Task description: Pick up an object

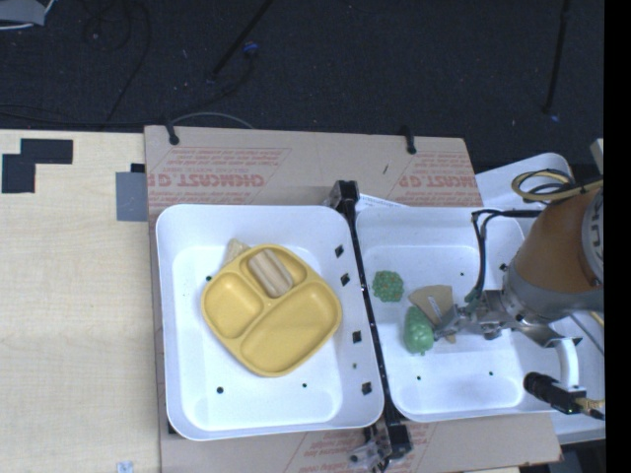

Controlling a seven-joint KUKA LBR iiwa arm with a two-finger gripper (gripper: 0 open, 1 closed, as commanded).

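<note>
Nearest our lens, the front rim of the left shallow white plastic bin [256, 424] runs along the lower edge of the bench, and we read the scene from there across to the right. On the far left we see a pale wooden tabletop [69, 304] with dark rectangular markings near its upper edge. Beside it, a flat sheet of brown printed cardboard [296, 166] lies beneath both bins. Inside the left bin rests a yellow divided plastic plate [286, 333], tilted diagonally, with a tan ridged bread-like piece [268, 270] lying in its upper compartment. A black divider strip [360, 304] marks where the two bins meet. In the right shallow white plastic bin [463, 392] we find a small round dark-green bumpy toy [387, 286] near the bin's left side, and below it a smooth light-green oval toy [418, 333]. A tan, flat, wedge-shaped piece [432, 298] lies just beside the oval toy, up and to its right. The grey two-finger gripper [446, 323] reaches in low from the right, its tip just beside the light-green oval toy and the tan wedge; we cannot tell how its jaws stand or whether anything sits between them. Behind it we see the arm's orange band [557, 249], with black cables [483, 244] looping above.
</note>
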